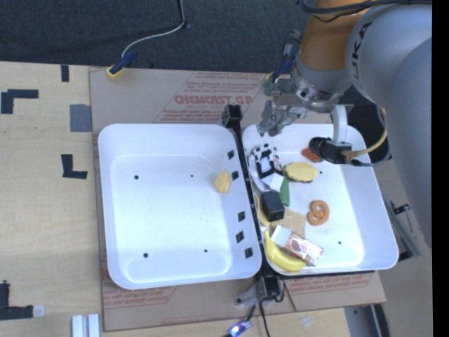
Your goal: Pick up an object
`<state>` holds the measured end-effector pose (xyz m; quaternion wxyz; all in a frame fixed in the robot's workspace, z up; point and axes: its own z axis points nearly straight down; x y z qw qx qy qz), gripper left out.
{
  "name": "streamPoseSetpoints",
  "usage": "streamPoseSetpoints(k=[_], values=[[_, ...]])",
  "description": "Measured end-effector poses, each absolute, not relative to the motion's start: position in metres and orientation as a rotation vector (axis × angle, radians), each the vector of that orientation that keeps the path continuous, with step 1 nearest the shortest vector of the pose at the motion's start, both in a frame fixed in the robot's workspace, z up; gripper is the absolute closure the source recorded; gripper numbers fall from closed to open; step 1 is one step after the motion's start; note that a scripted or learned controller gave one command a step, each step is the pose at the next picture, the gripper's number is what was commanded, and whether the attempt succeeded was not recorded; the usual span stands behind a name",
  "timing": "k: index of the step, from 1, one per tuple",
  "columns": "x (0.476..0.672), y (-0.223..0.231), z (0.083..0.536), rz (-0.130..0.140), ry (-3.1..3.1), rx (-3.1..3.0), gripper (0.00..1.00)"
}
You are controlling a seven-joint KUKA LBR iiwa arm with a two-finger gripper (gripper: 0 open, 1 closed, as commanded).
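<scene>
White plastic walls keep your candidates sorted: the right bin (365,209) crowds roughly eight small items along its left wall, among them one banana (282,257) at the near-left corner and one pretzel (318,212) mid-floor, while the left bin (126,153) carries a single yellow lump (222,182) by its right wall. Your gripper (272,126) hangs over the right bin's far-left corner with nothing visibly between its fingers; whether they are spread or closed, you cannot tell.
</scene>
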<state>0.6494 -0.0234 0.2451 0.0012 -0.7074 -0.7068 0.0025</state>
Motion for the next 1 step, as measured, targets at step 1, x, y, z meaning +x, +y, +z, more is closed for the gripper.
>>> streamPoseSetpoints(k=[1], values=[[0.6701,0.0184,0.3521,-0.014,-2.234,-2.219,1.0]])
